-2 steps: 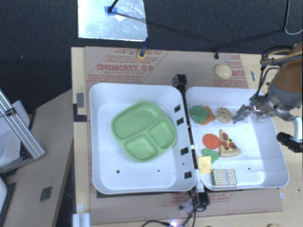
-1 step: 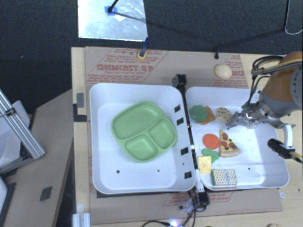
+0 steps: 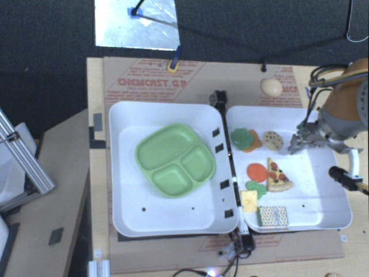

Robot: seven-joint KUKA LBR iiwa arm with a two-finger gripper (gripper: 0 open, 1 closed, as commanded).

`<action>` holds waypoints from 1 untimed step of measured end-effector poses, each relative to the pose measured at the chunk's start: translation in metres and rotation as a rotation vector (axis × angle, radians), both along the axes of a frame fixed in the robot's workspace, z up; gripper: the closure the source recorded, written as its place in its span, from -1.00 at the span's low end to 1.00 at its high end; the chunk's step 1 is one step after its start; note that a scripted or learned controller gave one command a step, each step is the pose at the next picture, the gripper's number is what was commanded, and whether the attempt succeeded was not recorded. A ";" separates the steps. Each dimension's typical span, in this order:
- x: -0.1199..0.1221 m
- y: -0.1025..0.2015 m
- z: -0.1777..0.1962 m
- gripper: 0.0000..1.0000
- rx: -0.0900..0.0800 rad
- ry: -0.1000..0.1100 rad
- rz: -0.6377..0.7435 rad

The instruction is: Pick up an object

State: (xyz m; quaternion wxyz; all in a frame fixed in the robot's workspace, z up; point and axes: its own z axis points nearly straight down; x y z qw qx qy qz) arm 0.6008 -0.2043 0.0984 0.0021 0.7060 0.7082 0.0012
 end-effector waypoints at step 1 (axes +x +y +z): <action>0.004 0.008 0.061 1.00 0.000 -0.001 0.003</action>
